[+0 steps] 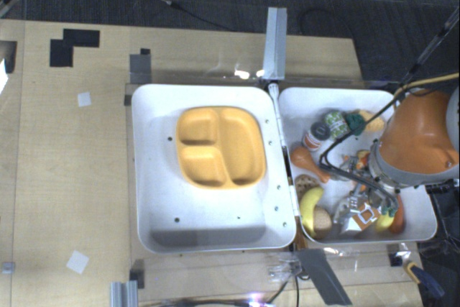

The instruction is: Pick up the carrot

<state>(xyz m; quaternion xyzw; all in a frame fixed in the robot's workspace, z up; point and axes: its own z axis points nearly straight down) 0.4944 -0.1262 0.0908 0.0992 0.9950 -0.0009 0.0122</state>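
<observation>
Looming orange-banded arm [424,136] hangs over the right bin [431,226], gripper [363,206] low among clutter, its grasp impossible to judge, while the carrot [310,155] lies free at ten o'clock from it, leaving the pick undone.

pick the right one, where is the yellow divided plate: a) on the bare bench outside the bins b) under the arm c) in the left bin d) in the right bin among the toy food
c, the yellow divided plate lies in the left bin, while the arm reaches over the right bin, where the small items are crowded.
</observation>
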